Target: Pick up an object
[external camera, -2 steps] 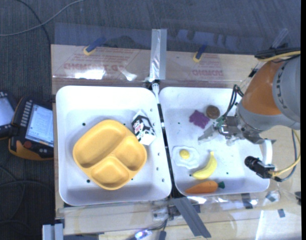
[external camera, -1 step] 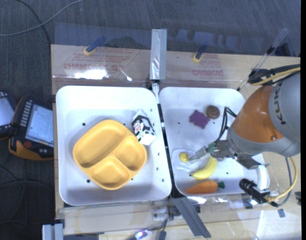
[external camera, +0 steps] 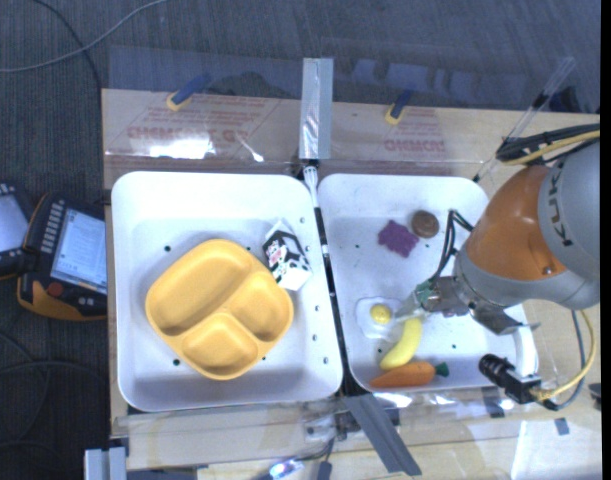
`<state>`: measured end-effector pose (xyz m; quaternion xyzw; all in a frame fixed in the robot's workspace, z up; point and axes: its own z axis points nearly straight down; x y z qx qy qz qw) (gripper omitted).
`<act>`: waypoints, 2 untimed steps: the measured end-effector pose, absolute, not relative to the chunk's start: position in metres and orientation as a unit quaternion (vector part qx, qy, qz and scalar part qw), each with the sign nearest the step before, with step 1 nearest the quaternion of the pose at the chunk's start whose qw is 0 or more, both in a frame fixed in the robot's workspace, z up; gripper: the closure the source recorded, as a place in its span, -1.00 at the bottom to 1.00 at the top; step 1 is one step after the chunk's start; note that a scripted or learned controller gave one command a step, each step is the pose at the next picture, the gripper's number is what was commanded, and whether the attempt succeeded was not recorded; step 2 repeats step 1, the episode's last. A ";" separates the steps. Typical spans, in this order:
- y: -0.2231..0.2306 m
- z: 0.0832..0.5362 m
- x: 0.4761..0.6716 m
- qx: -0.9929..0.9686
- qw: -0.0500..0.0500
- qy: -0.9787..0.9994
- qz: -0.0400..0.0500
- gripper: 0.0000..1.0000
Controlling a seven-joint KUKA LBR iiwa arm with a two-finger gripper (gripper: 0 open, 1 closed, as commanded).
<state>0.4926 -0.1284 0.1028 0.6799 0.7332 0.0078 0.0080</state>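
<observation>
The right bin (external camera: 465,193) holds a purple block (external camera: 396,237), a brown ball (external camera: 426,224), a toy fried egg (external camera: 378,315), a yellow banana (external camera: 404,341) and an orange carrot (external camera: 405,374). The arm's orange and grey wrist reaches in from the right over this bin. My gripper (external camera: 429,297) hangs low just above the banana's upper end, to the right of the egg. The wrist body hides much of it. I see nothing held in it.
The left bin (external camera: 135,208) holds a yellow divided plate (external camera: 220,308) and a small black-and-white item (external camera: 285,257) by the divider. A handheld controller (external camera: 65,258) lies on the floor at far left. Cables run along the right bench edge.
</observation>
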 end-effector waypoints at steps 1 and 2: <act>-0.092 0.222 0.518 0.749 0.000 0.663 -0.002 1.00; -0.092 0.222 0.518 0.749 0.000 0.663 -0.002 1.00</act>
